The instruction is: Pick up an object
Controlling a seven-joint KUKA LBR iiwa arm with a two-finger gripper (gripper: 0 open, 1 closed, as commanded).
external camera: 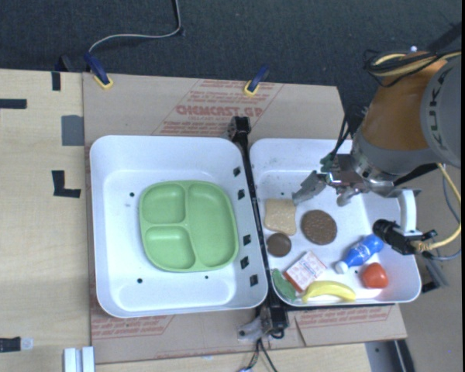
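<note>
- Your gripper [326, 189] hangs over the right bin [294, 155] with its two fingers spread wide and nothing between them, so as far as you can see the pick is not yet made; the descent, the closing and the lift are all left.
- Just below the gripper lies the cookie [318, 227], a flat, dark brown speckled disc. It is the nearest thing, apart from its neighbours, and I judge it the likeliest target, though being so flat it gives the fingers little to grip.
- Below and to the gripper's left sits the bread [280, 215], a tan squarish slice, with a smaller brown disc [278, 244] just beyond it.
- Further below, to the right, you have the bottle [358, 253], blue with a white cap, lying on its side, and the tomato [374, 275], red and round, just beside it.
- Furthest down, by the bin's near wall, are the carton [304, 270], red and white, and the banana [330, 291], yellow and curved, close together.
- Well off to the gripper's left, the other bin [108, 177] holds a green divided tray [189, 225].
</note>
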